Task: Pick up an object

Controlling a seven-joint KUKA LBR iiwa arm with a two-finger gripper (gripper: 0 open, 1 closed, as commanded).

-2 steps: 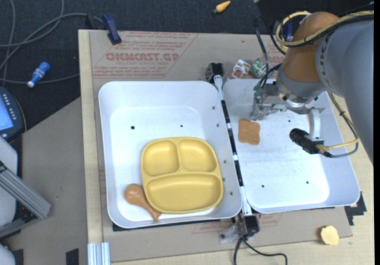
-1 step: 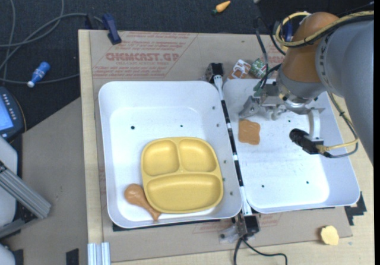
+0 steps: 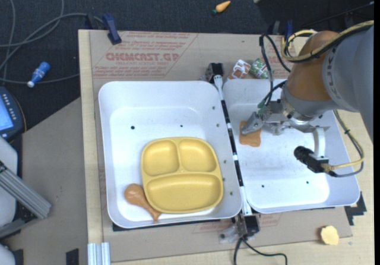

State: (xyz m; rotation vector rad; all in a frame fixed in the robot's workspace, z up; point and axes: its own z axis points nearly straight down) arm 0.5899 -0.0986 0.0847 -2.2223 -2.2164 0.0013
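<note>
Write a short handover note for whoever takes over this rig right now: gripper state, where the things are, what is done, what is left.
Gripper: low in the right bin, right at the orange piece near that bin's left wall; finger state unclear.
Left bin: yellow divided plate, orange drumstick toy at its lower left corner.
Done: arm is down at the orange piece.
Left: a confirmed grasp and lift; nothing visibly held or raised yet.

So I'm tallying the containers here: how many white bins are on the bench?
2. The left bin holds a yellow divided plate; the right bin sits beside it, under the gripper. None seems hidden.
</note>
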